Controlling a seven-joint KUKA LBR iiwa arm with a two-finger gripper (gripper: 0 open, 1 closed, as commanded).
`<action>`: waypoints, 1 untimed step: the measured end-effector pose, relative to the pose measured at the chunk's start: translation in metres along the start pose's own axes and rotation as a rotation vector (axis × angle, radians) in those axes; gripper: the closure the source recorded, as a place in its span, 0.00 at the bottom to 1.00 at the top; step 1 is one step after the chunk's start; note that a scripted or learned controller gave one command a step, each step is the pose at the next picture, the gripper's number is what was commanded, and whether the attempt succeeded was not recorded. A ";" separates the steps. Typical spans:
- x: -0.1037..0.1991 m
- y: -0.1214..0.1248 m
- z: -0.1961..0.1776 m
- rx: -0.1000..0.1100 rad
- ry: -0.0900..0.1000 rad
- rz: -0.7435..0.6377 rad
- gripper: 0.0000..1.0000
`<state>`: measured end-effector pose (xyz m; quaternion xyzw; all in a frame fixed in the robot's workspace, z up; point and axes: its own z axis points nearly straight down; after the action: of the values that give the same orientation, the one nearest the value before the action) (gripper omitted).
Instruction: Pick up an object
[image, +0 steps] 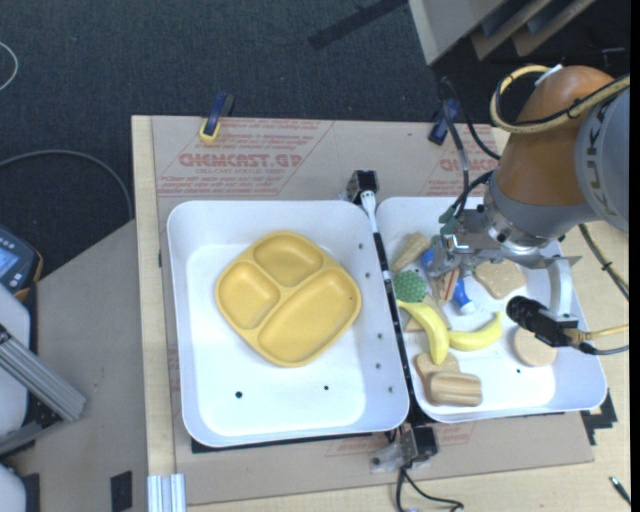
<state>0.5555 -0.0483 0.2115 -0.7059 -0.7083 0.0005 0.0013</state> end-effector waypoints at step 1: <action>0.060 -0.002 -0.014 -0.005 -0.001 -0.002 1.00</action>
<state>0.5537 0.0115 0.2253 -0.7054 -0.7088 -0.0012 -0.0007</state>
